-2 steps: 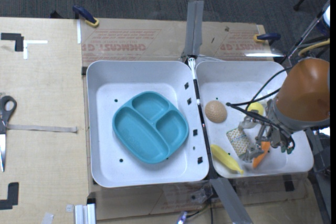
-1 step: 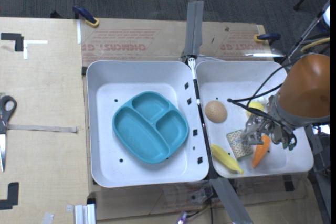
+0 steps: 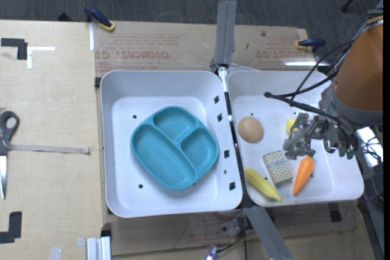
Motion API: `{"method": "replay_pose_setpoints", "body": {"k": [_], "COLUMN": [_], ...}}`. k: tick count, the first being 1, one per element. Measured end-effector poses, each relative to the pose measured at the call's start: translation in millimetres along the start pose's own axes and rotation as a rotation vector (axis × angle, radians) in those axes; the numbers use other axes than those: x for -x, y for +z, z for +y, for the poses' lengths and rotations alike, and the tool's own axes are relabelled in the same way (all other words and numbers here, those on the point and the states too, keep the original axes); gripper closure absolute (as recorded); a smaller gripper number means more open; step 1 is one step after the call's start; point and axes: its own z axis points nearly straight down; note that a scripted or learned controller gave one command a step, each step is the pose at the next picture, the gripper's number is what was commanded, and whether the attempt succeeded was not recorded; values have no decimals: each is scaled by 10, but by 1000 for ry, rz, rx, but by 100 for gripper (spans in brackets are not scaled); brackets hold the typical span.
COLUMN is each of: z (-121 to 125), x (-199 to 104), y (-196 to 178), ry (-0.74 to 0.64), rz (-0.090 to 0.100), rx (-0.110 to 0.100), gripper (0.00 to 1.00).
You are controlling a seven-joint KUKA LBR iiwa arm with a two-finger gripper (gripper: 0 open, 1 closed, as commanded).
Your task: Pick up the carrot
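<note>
Camera view: the carrot (image 3: 303, 174) lies in the right bin (image 3: 347, 189) near its front edge, long axis close to upright in the frame, thick end toward the back, tip toward the front left. The gripper (image 3: 300, 143) hangs just over its thick end; whether its jaws grip anything I cannot tell. Just left of the carrot sit a sponge (image 3: 278, 167) and a banana (image 3: 262, 184)

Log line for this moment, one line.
gripper above carrot's top end | carrot in right bin | not lifted
</note>
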Motion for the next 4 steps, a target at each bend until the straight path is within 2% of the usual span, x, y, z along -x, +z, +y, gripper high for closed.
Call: {"method": "replay_pose_setpoints", "body": {"k": [1, 2, 3, 4], "z": [-687, -312, -947, -103], "x": [183, 328, 554, 782], "y": [-773, -406, -665, -482], "ry": [-361, -215, -88, -53], "rz": [-2, 3, 0, 3], "rx": [-1, 1, -2, 0], "gripper": [100, 100, 100, 100]}}
